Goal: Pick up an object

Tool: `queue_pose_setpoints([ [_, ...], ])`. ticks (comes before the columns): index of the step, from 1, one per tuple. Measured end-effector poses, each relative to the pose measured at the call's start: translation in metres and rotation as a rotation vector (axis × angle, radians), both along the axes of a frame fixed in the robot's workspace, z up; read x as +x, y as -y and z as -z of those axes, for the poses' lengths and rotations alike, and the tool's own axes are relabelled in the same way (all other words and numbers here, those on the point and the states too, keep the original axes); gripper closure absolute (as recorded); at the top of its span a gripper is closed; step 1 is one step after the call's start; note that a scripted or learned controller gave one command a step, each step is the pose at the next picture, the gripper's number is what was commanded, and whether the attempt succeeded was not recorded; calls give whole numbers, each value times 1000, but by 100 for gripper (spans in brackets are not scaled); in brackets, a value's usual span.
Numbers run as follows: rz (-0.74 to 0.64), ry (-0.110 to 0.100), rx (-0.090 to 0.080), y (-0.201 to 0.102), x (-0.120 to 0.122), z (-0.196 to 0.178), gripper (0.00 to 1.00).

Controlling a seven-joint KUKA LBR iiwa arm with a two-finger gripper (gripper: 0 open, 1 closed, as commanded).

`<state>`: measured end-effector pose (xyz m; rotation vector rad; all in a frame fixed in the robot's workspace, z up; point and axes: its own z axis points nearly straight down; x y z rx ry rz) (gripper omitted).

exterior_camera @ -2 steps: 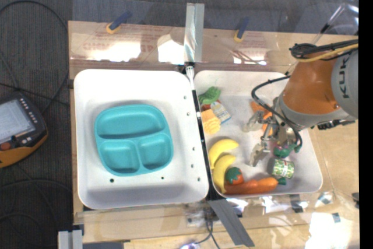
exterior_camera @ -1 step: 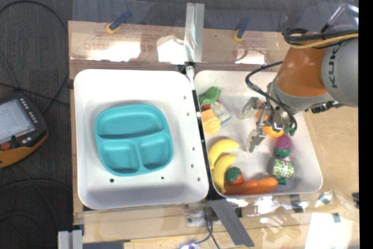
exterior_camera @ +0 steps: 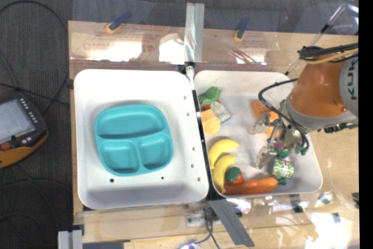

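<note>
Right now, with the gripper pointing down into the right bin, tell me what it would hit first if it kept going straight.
Probably the small green-and-white can, which lies just below the gripper in the right bin. Depth is unclear from this slanted view, so it could reach bare bin floor beside it.

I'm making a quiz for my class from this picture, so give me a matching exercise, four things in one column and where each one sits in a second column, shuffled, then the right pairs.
Things:
1. teal plastic divided tray
2. yellow plastic banana
3. long orange plastic carrot
4. small green leafy toy

Places:
A. near edge of the right bin
B. far left corner of the right bin
C. middle of the left bin
D. along the right bin's left wall, just above the carrot

Pairs: 1-C, 2-D, 3-A, 4-B
</note>
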<state>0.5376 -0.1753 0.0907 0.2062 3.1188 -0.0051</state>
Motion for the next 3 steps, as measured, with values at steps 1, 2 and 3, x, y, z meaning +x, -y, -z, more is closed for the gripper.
queue_pose_setpoints([
  [1, 156, -6, 3, -4, 37, 1, 0],
  [2, 128, -1, 2, -28, 91, 1, 0],
  [3, 141, -5, 6, 13, 0, 0, 0],
])
